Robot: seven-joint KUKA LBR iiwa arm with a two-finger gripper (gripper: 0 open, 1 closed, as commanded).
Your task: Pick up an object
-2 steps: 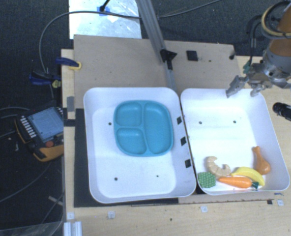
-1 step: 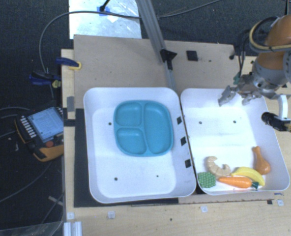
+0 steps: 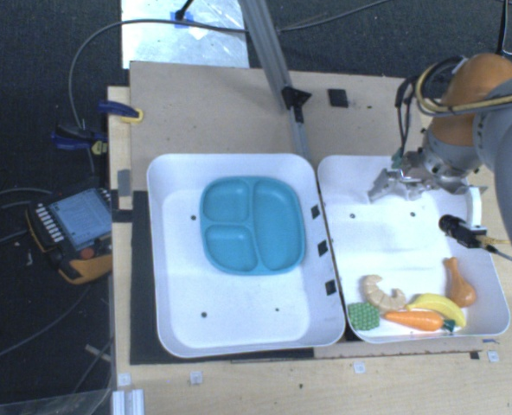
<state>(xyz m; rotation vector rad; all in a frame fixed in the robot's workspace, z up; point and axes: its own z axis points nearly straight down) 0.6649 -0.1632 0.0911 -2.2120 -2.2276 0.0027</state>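
The gripper (image 3: pixel 384 185) hangs over the far end of the right bin (image 3: pixel 386 232), and from here I cannot tell how it is set. Nothing is picked yet; this looks like the approach. The objects lie well apart from it, bunched at the near edge: carrot (image 3: pixel 412 320), banana (image 3: pixel 436 304), drumstick (image 3: pixel 459 284), shrimp (image 3: pixel 382 293). Next, I'd guess, it must travel toward that cluster and descend on one piece.
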